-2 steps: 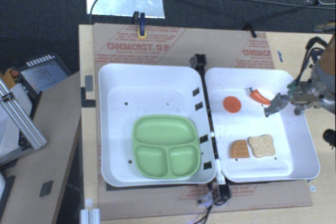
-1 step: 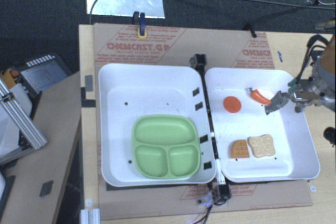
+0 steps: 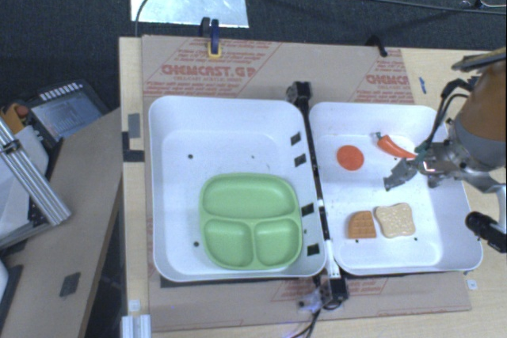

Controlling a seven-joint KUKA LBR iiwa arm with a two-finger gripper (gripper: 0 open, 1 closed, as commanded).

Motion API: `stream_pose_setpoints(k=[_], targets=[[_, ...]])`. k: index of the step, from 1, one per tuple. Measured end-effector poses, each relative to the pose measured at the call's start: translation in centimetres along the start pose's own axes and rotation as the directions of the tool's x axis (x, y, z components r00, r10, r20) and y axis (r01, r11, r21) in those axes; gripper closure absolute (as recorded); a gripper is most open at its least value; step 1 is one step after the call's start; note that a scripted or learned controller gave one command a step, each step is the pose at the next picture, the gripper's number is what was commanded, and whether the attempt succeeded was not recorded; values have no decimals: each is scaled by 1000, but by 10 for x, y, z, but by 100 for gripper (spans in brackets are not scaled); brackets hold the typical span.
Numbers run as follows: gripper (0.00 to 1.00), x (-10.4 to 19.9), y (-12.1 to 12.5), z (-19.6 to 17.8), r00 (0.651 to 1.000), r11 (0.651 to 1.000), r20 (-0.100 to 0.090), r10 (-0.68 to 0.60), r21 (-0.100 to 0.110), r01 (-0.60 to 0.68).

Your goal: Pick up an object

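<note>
The gripper (image 3: pixel 398 175), right of centre, hangs over the right bin (image 3: pixel 455 253); its grasp state I cannot tell. Best to drop squarely onto the carrot (image 3: pixel 391 145) just above it, clear of the wall.

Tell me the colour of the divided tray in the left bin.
Light green; the tray shows plainly in the camera view, lying in the left bin.

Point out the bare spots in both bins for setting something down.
Left bin: the floor behind the green tray. Right bin: the back-left corner behind the orange disc. Crowded: the carrot beside the gripper, and the front, with cracker and toast.
</note>
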State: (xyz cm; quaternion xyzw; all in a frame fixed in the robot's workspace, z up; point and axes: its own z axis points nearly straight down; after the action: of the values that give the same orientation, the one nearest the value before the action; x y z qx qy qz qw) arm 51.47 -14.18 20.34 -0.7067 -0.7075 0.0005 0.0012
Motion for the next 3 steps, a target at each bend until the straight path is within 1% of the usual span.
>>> stream_pose_setpoints(k=[1, 2, 3], targets=[[0, -8, -3, 58, 1000, 1000, 0, 1, 1, -1], [0, -13, 2, 117, 1000, 1000, 2, 0, -6, 0], [100, -15, 5, 101, 1000, 1000, 8, 1, -16, -1]])
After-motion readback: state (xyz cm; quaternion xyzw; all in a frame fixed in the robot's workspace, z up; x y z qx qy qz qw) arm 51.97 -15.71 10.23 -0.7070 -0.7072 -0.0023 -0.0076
